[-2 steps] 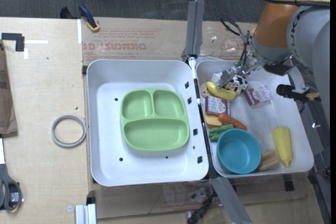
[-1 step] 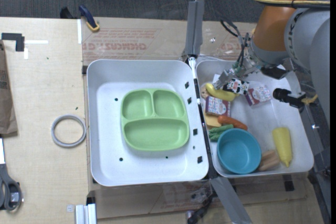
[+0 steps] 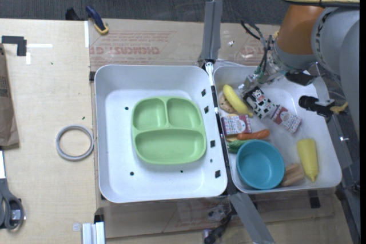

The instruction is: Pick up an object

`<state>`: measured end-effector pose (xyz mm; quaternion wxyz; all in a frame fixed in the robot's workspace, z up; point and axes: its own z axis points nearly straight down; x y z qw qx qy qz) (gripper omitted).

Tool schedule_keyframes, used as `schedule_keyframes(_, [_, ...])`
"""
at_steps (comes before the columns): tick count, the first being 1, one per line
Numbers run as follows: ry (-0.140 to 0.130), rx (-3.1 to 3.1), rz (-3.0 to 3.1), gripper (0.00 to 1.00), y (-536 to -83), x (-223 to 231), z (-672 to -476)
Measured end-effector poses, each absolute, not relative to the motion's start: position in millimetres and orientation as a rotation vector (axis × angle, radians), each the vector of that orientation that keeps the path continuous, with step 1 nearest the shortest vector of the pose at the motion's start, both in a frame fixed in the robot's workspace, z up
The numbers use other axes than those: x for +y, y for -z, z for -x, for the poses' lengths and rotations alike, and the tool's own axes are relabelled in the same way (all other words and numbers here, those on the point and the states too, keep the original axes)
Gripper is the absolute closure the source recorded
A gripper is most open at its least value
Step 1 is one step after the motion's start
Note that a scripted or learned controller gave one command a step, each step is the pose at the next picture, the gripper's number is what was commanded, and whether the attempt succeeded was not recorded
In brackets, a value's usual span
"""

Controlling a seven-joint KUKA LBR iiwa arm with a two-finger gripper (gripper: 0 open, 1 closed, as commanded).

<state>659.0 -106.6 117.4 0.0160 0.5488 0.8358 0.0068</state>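
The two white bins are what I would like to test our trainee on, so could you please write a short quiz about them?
1. True or false: the green divided plate lies in the left bin.
2. Which item lies beside the gripper in the right bin? A) banana B) corn cob C) blue bowl
3. Fill in: the carrot lies just above the ____ bowl.

Key: 1 true; 2 A; 3 blue.
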Motion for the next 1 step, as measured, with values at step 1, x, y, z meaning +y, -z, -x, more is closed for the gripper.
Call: schedule_keyframes(1, [0.000, 2.548, -1.835, 1.00, -210.6, -27.9, -655.2])
